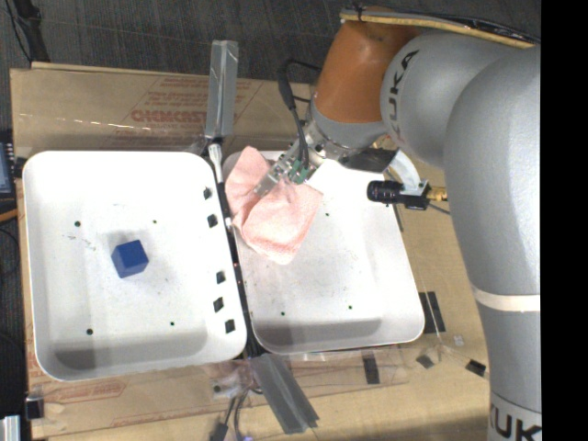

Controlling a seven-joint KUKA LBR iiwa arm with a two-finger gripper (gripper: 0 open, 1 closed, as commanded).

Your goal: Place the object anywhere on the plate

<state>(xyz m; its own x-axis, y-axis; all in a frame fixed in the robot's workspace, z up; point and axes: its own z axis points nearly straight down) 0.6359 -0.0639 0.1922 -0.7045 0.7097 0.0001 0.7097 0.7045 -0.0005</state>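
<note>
Gripper (292,171) down on pink cloth (273,211) at right bin's (367,283) far-left corner, finger state unreadable; blue cube (130,257) mid left bin (55,191), no plate evident.

A small blue cube (130,257) sits flat in the bin well to the left of my hand (292,172), resting squarely on the white floor with open space all around it. A pale pink cloth (271,209), soft and crumpled, lies directly beneath my hand and spreads away from it down and to the left. Its upper left part rides up against the bin's wall there, and my hand appears to touch its upper edge.
</note>
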